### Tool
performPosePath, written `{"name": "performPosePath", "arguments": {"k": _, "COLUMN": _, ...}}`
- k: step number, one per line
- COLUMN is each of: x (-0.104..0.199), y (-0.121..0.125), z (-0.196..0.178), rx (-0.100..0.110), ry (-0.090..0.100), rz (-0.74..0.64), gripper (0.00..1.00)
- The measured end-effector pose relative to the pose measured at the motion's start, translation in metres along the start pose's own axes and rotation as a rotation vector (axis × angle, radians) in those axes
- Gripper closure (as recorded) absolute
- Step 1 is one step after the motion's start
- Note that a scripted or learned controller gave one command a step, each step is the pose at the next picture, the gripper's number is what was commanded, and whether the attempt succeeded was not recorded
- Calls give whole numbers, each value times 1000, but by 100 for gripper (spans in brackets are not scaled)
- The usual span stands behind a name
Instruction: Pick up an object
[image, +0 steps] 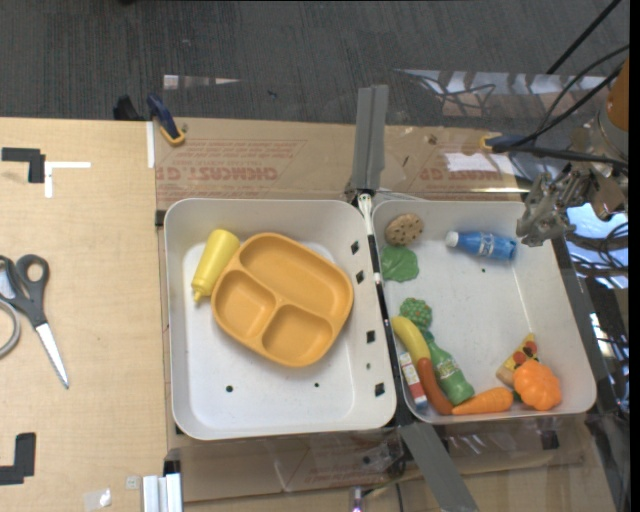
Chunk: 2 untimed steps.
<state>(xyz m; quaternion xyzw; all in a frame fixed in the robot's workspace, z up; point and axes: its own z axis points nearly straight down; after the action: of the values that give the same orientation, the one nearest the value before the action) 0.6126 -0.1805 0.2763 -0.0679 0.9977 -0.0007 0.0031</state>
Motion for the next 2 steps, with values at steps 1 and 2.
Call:
{"name": "performPosePath", "arguments": {"k": 1, "x": -16, "y": -27, "z": 92, "rx": -4, "ry": 0, "rz": -653, "gripper": 100}}
{"name": "performPosePath", "arguments": {"k": 2, "x": -16, "y": -27, "z": 92, "rx": -4, "ry": 0, "rz": -653, "gripper": 0}}
